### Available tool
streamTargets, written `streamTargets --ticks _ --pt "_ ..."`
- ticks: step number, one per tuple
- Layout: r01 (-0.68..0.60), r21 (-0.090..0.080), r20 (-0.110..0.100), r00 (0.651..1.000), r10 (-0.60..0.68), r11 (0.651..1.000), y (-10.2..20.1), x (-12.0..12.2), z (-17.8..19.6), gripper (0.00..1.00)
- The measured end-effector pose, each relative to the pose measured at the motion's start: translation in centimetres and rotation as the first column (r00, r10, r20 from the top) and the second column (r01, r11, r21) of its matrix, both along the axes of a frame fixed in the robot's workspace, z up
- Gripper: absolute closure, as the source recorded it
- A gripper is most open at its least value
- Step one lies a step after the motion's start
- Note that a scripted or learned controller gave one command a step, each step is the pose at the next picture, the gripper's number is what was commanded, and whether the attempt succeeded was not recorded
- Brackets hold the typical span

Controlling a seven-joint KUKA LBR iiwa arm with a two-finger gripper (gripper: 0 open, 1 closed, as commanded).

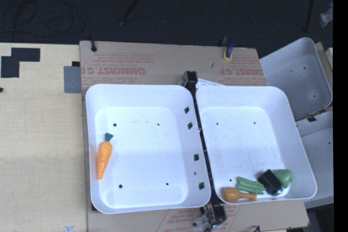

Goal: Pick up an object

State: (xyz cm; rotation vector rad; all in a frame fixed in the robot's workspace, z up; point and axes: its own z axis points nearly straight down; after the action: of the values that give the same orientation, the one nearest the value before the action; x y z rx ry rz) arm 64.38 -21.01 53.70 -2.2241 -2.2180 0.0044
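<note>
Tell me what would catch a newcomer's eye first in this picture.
Probably the orange carrot, lying alone near the left wall of the left bin. Next comes the cluster in the right bin's near-right corner: a green vegetable, a black block and a small orange-tan gourd-shaped piece.

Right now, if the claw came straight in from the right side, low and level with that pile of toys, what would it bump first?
Probably the right bin, at its outer wall, if it travels low. Clearing that, the rounded green toy comes first, then the black object beside it. Height is hard to judge.
</note>
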Motion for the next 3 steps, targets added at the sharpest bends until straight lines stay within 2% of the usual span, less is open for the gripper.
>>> streamTargets --ticks 1,2,3 --pt "-0.009 0.0 -0.002 1.0 0.009 1.0 0.4 0.1 1.0 1.0" --pt "-0.012 0.005 -0.002 1.0 0.012 1.0 10.3 0.1 0.0 1.0" --pt "-0.006 0.003 -0.002 1.0 0.006 1.0 13.5 0.0 0.0 1.0"
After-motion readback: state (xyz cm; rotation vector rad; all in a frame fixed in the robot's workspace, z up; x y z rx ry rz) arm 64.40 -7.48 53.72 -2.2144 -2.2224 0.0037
